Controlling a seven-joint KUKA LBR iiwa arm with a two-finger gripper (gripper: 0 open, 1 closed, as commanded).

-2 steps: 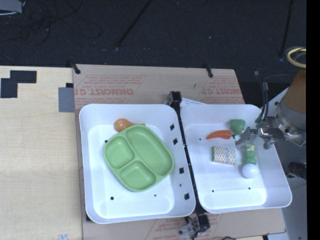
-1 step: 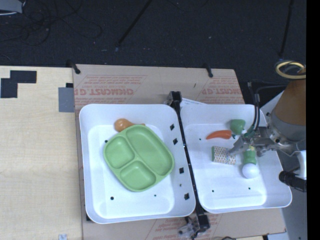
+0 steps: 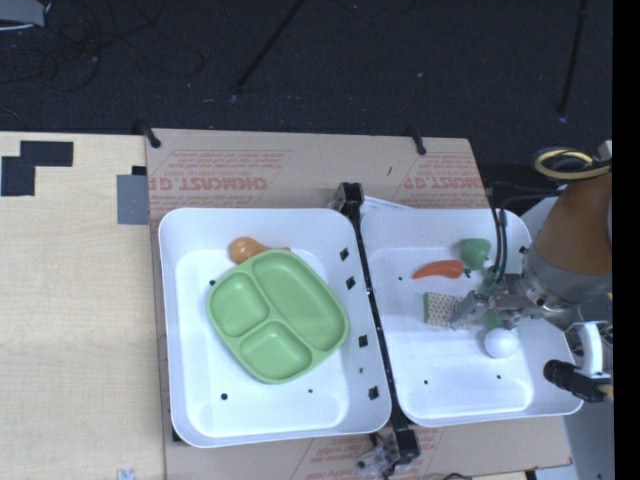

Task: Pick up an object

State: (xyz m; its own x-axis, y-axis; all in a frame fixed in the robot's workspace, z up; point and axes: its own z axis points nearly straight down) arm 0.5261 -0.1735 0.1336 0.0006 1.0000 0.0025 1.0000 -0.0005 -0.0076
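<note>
Two shallow white bins are seen side by side on a sheet of printed cardboard (image 3: 300, 173) laid over a pale wooden bench (image 3: 70, 308). The left bin (image 3: 190, 268) is largely taken up by a green divided plate (image 3: 277, 314) set at a slant, and a small orange object (image 3: 244, 249) is partly hidden just behind the plate's far edge. The right bin (image 3: 450, 393) is entered from the right by the grey arm (image 3: 575, 248), whose orange band is visible above the wrist. The gripper (image 3: 480, 313) is lowered among the objects near the bin's middle; whether anything is grasped cannot be told. Beside it a grey speckled block (image 3: 437, 308) is found, a white ball (image 3: 499, 344) lies just to its near side, an orange carrot-like piece (image 3: 438, 269) lies farther back, and a green object (image 3: 475, 251) rests beside that piece.
</note>
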